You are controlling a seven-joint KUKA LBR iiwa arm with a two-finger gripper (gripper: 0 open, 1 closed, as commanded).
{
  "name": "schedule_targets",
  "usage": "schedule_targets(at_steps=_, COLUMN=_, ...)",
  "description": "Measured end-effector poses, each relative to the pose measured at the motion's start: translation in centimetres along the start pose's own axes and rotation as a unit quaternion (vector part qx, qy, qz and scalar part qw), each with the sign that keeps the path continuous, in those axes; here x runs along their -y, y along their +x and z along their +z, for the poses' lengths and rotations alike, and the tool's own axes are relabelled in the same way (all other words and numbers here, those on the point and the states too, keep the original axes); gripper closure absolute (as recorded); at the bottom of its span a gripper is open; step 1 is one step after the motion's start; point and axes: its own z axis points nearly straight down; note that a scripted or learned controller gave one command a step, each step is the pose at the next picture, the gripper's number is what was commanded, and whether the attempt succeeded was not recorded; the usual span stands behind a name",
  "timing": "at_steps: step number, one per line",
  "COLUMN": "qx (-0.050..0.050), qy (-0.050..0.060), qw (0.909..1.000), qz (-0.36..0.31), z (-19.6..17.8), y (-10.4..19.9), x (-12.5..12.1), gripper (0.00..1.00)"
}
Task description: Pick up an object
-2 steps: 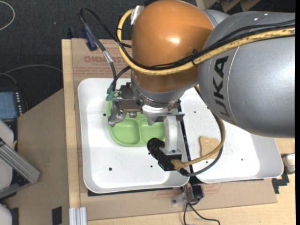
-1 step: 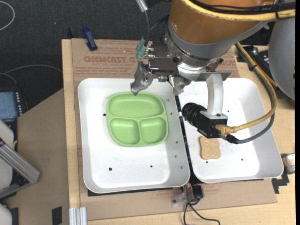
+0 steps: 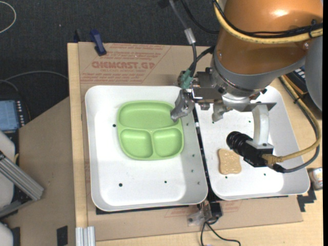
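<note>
A light green divided plate [image 3: 150, 129] lies in the left bin [image 3: 102, 173], toward its back right. A tan slice of toy toast [image 3: 229, 161] lies flat in the right bin [image 3: 287, 183], near its front left. My gripper [image 3: 199, 110] hangs over the seam between the two bins, at the plate's right rim. It is open: one finger [image 3: 180, 107] stands over the plate's edge and the other over the right bin. Nothing is between them. The toast lies in front of the gripper, apart from it.
The arm's big orange-banded body [image 3: 266, 19] covers the back of the right bin. A brown cardboard sheet [image 3: 123, 60] lies under and behind the bins, with a blue clip [image 3: 97, 41] at its far left corner. Cables run along the right.
</note>
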Motion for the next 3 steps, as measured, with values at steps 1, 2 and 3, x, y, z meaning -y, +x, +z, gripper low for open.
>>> schedule_targets(at_steps=1, qx=-0.002, qy=-0.005, qw=1.0000, qz=-0.004, z=-1.4, y=0.5, x=-0.1, gripper=1.00)
schedule_targets(at_steps=2, qx=-0.002, qy=-0.006, qw=1.0000, qz=-0.004, z=-2.4, y=0.5, x=-0.1, gripper=1.00)
schedule_targets(at_steps=3, qx=-0.003, qy=-0.007, qw=1.0000, qz=-0.004, z=-3.4, y=0.6, x=-0.2, gripper=1.00)
